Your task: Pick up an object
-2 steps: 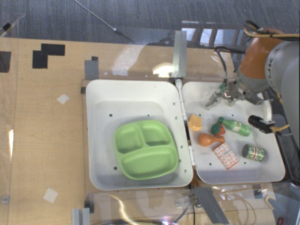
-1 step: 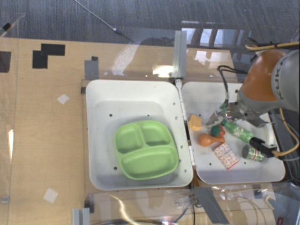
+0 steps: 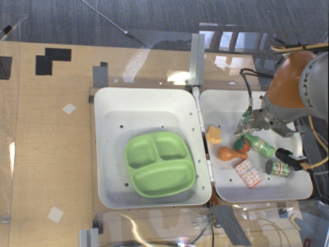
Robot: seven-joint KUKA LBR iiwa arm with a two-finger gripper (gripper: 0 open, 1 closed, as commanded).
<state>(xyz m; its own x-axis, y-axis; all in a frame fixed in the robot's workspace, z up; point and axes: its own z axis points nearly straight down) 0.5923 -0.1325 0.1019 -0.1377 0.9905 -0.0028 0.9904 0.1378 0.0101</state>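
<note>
Gripper (image 3: 247, 129) sits low in the right bin (image 3: 226, 181), directly over the green bottle (image 3: 260, 146); finger state cannot be told from this view. Bottle lies flat, long axis running from upper left to lower right, its upper-left end touching a red-orange ball (image 3: 241, 145). Nearby: orange pear (image 3: 226, 153), yellow block (image 3: 214, 135), patterned box (image 3: 249, 173), small can (image 3: 277, 168). Left bin (image 3: 110, 112) holds a green divided tray (image 3: 160, 163). Bench (image 3: 46, 153) is pale wood; grey carpet (image 3: 103, 9) behind.

bench (image 3: 46, 138): matt wood | bins (image 3: 149, 99): smooth white plastic | tray (image 3: 160, 163): matt green plastic
</note>
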